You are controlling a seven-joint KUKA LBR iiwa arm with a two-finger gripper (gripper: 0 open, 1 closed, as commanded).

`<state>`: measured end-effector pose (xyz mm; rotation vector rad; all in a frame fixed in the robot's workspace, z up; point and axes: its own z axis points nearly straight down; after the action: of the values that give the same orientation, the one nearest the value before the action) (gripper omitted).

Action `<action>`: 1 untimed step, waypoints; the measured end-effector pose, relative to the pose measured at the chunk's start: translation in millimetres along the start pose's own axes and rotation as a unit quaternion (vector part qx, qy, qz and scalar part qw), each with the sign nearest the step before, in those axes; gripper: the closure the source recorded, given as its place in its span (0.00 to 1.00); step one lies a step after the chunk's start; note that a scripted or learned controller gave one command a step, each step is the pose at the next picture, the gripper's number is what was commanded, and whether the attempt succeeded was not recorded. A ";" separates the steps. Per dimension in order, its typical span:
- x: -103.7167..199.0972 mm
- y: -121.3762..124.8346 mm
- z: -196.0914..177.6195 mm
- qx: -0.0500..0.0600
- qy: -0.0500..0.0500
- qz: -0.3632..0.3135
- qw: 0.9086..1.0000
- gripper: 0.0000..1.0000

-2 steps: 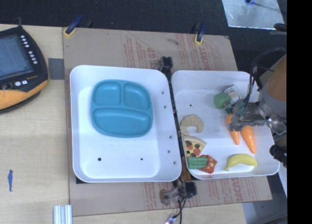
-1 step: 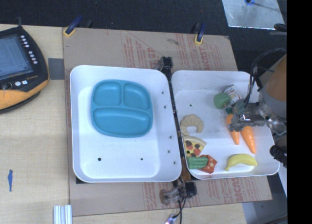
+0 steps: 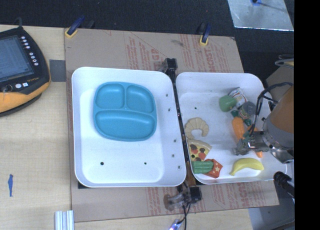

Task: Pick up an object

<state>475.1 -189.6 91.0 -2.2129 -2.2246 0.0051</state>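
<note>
The right white bin [image 3: 220,81] holds several toy foods: a tan croissant [image 3: 197,126], a pizza slice [image 3: 198,150], a green and red piece [image 3: 207,167], a yellow banana [image 3: 246,166], a green piece [image 3: 227,103] beside a grey one [image 3: 246,109], and an orange carrot [image 3: 238,127]. My gripper [image 3: 244,147] is low over the right side of this bin, just below the carrot and just above the banana. The arm's orange band [image 3: 283,116] shows at the right edge. I see nothing clearly held.
The left white bin [image 3: 90,169] holds a blue divided plate [image 3: 125,111]. A teach pendant [image 3: 17,71] lies on the bench at far left. Clamps [image 3: 75,26] [image 3: 204,34] sit on the cardboard's back edge. A black fitting [image 3: 171,65] sits between the bins.
</note>
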 end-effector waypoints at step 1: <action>-5.0 0.8 -0.4 -0.001 0.000 -0.001 1.000 0.00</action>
<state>475.9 -194.6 91.4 -2.2132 -2.2278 0.0034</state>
